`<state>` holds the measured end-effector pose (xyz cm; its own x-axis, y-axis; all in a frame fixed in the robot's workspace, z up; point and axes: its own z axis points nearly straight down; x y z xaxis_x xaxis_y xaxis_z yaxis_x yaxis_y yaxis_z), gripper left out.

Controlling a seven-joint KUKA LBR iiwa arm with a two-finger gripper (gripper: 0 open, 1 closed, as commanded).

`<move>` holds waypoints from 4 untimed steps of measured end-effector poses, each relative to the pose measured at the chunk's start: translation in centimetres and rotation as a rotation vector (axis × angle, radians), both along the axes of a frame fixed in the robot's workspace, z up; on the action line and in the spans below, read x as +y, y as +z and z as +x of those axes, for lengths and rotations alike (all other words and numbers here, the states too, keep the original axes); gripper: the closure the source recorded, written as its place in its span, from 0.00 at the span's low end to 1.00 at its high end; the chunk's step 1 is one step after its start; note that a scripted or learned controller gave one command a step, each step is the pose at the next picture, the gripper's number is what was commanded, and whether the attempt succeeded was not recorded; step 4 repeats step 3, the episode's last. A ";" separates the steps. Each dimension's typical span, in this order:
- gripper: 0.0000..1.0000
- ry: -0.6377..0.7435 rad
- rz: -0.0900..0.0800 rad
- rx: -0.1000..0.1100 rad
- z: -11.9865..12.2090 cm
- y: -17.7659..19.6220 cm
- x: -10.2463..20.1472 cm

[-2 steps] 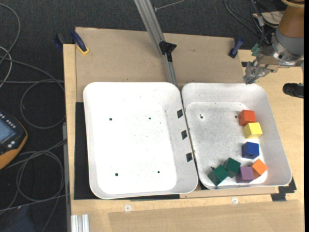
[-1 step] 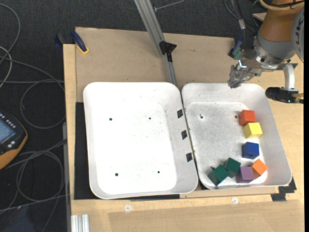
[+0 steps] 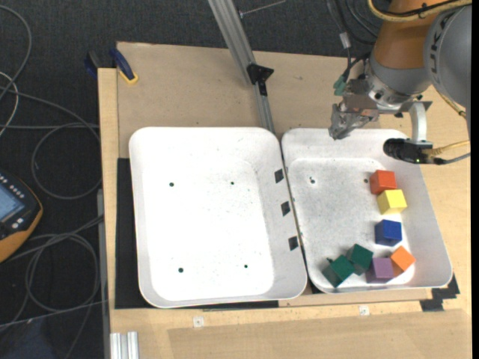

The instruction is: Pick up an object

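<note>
My gripper (image 3: 340, 129) hangs over the far rim of the right bin (image 3: 329, 200), with nothing visible between its fingers. Small blocks lie along that bin's right and near sides: a red-orange block (image 3: 383, 181), a yellow block (image 3: 392, 200), a blue block (image 3: 388, 232), an orange block (image 3: 403, 258), a purple block (image 3: 382, 268) and two dark green blocks (image 3: 350, 264). All of them sit well away from the gripper, toward the near right.
The left bin (image 3: 202, 215) lies beside the right one, with black clips (image 3: 285, 208) along the shared edge. A slanted metal rail (image 3: 238, 43) crosses the bench behind the bins. Cables lie on the floor at the left.
</note>
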<state>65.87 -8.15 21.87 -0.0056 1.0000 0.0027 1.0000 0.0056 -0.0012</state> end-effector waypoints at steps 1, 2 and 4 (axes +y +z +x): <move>1.00 0.001 -0.001 -0.005 0.5 1.5 5.2; 1.00 0.001 0.000 -0.003 1.2 1.4 11.0; 1.00 0.001 0.000 0.001 0.0 1.4 15.6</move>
